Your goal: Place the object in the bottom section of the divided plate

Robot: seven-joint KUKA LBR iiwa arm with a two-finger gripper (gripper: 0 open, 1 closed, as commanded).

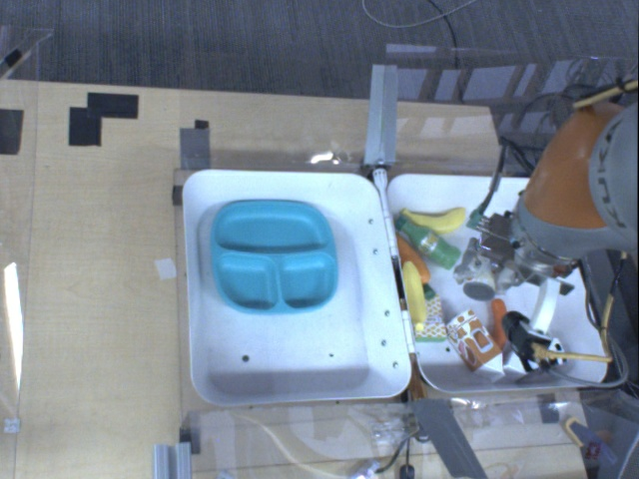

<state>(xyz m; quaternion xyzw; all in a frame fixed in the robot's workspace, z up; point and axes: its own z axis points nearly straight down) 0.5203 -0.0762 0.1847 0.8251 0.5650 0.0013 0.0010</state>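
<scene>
**Slanted view down on the worktop point(90, 297) and its two white bins.** The blue divided plate point(272, 255) lies in the left bin point(300, 357), nearer that bin's far edge than its near edge. One wide compartment runs along the plate's far side, and two smaller ones sit side by side along its near side. I read "bottom section" as one of the near pair; the task does not settle which.

My fingers point(481, 267) hang over the middle of the right bin point(449, 190), reaching in from its right edge. I cannot tell whether they are open or closed, and nothing is visibly between them.

The object to be placed is not singled out. The candidates all lie in the right bin:
- a banana point(439, 220) near the far left corner
- a green bottle point(431, 245) just beside it, and nearest to my fingers, on their left
- a yellow piece point(414, 302) along the left edge
- a patterned carton point(471, 337) toward the near edge
- an orange piece point(498, 319) just beside the carton

Every one is well apart from the plate, with both bin walls between.

The step in hand appears to be the pick. It would go best on a thing that lies free of its neighbours, gripped across its narrow width. The banana and bottle are crowded together, so one may drag the other. The carry should then clear both bin walls, and the release should be low over the chosen near compartment, so a rounded thing does not roll over the divider.
</scene>
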